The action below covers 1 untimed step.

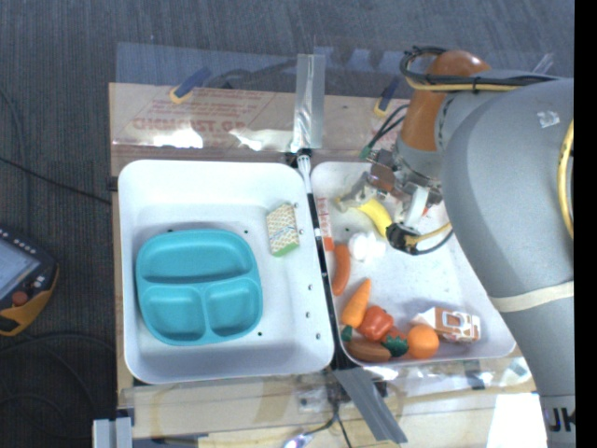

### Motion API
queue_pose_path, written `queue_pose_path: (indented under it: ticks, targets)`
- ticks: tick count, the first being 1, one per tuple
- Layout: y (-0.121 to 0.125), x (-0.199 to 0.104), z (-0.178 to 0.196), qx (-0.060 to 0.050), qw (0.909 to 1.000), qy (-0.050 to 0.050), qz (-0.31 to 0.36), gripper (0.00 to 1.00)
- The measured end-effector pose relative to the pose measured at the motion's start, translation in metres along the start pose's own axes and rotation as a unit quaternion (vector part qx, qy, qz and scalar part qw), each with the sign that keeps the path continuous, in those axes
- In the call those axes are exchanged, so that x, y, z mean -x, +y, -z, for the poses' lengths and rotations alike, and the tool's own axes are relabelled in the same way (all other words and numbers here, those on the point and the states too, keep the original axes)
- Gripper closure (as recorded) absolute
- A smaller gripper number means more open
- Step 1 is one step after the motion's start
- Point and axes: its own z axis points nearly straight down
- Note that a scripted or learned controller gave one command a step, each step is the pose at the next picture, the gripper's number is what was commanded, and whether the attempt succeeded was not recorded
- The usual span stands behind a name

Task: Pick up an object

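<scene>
Near rim, right bin: along the near edge of the right bin lies a row of toy food: a dark brown sausage-like piece, a red pepper, a small green piece, an orange ball and a small carton printed in orange and white, tipped on its side.
Carrot: an orange carrot leans against the dividing wall, just beyond the pepper and touching it.
Left bin: the left bin bears a teal divided plate with three compartments, lying flat in its near left half.
Sponge: a yellow-green patterned sponge stands tilted near the left bin's right wall, apart from the plate.
Mid right bin: a slim red-orange piece lies lengthwise beside the divider; a white lump sits just beside it.
Banana: a yellow banana lies in the far half of the right bin, touching the white lump's far side and directly beneath the wrist.
Jaws: the gripper is low over the banana; I cannot tell how wide it stands or whether anything is caught in it.
Arm: the grey arm covers the right bin's right side, its orange band above the wrist.
Tabletop: the tabletop beyond the bins is brown board with glossy film and tape.
</scene>
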Motion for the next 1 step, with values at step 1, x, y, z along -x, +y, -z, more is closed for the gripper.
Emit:
queue_pose_path:
  ticks: [1]
  targets:
    - [-0.0044,0.0050,0.0043,-0.010,0.9999,-0.008,0.000,1.00]
